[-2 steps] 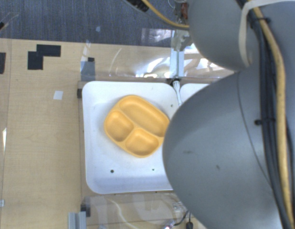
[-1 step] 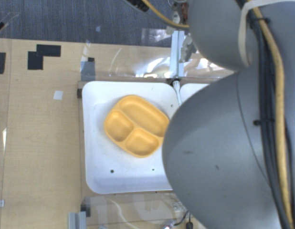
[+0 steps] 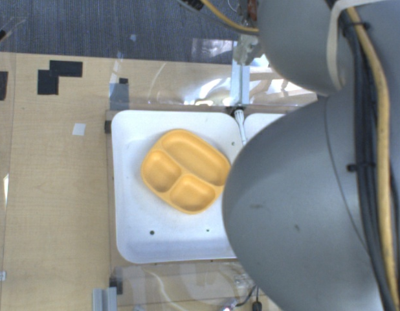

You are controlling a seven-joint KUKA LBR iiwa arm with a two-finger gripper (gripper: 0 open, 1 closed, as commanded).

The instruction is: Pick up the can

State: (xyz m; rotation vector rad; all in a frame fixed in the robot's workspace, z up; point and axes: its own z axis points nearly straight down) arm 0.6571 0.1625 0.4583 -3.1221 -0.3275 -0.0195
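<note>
— Arm (image 3: pixel 316 173), grey and huge, covers the right bin (image 3: pixel 268 123). Can and fingers? I cannot tell.
— Left bin (image 3: pixel 132 238)?
— Yellow divided plate (image 3: pixel 185 170) lies in its middle.

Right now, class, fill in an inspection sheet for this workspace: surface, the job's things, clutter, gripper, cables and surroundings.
Surface: left white bin on a pale wood bench; the right bin is mostly covered by the arm.
Job's things: can, nothing seen.
Clutter: yellow divided plate, three compartments, in the left bin.
Gripper: nothing seen.
Cables: yellow cable and black ones along the arm.
Surroundings: black markers on the bench, dark floor beyond.
</note>
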